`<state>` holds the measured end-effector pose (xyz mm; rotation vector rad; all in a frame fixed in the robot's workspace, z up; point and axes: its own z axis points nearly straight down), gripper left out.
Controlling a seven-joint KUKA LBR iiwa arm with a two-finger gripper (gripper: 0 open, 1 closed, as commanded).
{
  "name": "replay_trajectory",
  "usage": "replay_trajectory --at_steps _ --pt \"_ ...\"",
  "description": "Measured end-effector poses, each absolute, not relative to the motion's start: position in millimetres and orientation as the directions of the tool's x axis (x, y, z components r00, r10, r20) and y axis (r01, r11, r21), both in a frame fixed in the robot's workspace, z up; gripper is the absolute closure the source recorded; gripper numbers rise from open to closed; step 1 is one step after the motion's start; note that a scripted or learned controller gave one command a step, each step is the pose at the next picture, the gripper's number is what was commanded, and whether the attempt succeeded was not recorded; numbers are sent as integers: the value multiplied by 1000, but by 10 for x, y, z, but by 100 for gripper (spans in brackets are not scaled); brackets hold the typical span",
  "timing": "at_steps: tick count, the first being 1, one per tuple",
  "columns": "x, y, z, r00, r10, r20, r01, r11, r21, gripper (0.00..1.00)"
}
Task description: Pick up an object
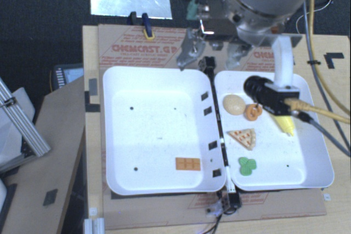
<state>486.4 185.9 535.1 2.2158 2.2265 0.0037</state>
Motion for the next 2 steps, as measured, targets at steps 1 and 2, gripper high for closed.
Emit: replay_trajectory --at_steps 1,2 --pt "4864 1859 5351 -5 1000 1 1000 5 2 0" --pt "4864 1859 5351 -5 1000 1 1000 5 2 0"
